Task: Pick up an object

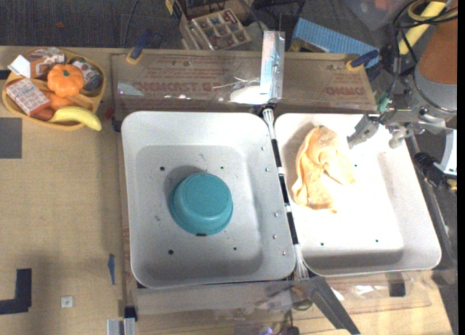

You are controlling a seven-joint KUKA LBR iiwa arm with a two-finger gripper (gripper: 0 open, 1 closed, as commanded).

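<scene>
Two shallow white bins side by side on a wooden bench (58, 203), seen from above at a slant.

Left bin (145, 137): holds one teal bowl (202, 203), upside down, resting slightly left of and below the bin's centre, well apart from every wall.

Right bin (392, 224): holds one crumpled yellow cloth (320, 168), lying in the upper-left part of the bin, near the divider between the bins. Long axis runs roughly top to bottom, folds bunched, lower end wider.

Arm (439, 65) entering from the right, grey with an orange band, positioned over the upper-right corner of the right bin. Bundle of black and yellow cables (410, 17) looped above it.

Gripper (379, 131) at the upper edge of the right bin, just right of the cloth's top end. Fingers spread apart, nothing between them. Left fingertip (360, 136) close to the cloth's upper edge; contact cannot be told.

Behind the bins: a flat cardboard panel (182, 79) with red print, and an upright clear packet (272, 65) standing at the junction of the bins.

Far left on the bench: a yellow basket (18, 101) containing a small orange pumpkin (66, 81), a banana (76, 115) lying along its lower rim, and some small boxes (27, 95).

Small blue marker (111, 268) left of the left bin's lower corner.
</scene>
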